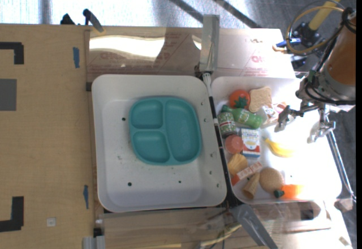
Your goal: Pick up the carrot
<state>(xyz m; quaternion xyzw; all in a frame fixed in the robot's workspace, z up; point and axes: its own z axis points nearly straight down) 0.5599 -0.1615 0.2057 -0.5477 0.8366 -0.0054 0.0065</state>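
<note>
Two shallow white plastic bins [107, 146] sit side by side. One teal three-compartment plastic tray [166, 130] lies in the left bin. One orange carrot [288, 190] and one yellow banana [279, 149] lie in the right bin.

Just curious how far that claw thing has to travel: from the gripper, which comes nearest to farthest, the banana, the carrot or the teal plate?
Measured from the gripper in the camera view:
1. Banana, just below-left of it in the right bin.
2. Carrot, lower down, near the right bin's bottom edge.
3. Teal plate, far left, in the other bin.

Orange carrot [289, 190] with seemingly green top lies at right bin's near edge.
</note>
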